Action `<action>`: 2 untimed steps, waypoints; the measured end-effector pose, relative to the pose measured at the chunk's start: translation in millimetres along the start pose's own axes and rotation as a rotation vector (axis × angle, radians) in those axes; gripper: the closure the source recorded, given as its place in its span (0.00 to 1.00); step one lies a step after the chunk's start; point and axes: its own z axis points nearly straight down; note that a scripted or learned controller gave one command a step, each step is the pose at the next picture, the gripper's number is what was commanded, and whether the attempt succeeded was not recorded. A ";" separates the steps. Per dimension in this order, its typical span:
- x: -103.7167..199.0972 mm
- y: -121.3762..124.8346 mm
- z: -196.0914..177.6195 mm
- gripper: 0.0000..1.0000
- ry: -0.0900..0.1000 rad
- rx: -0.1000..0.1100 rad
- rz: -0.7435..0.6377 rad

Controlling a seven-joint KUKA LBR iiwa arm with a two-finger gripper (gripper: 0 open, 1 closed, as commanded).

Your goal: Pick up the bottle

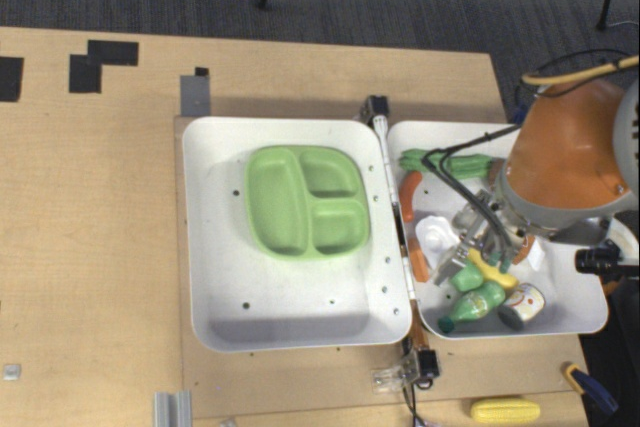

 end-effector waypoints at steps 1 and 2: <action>27.7 36.0 -0.2 0.00 -0.001 -0.001 -0.236; 26.2 37.7 -11.3 1.00 -0.006 -0.004 -0.235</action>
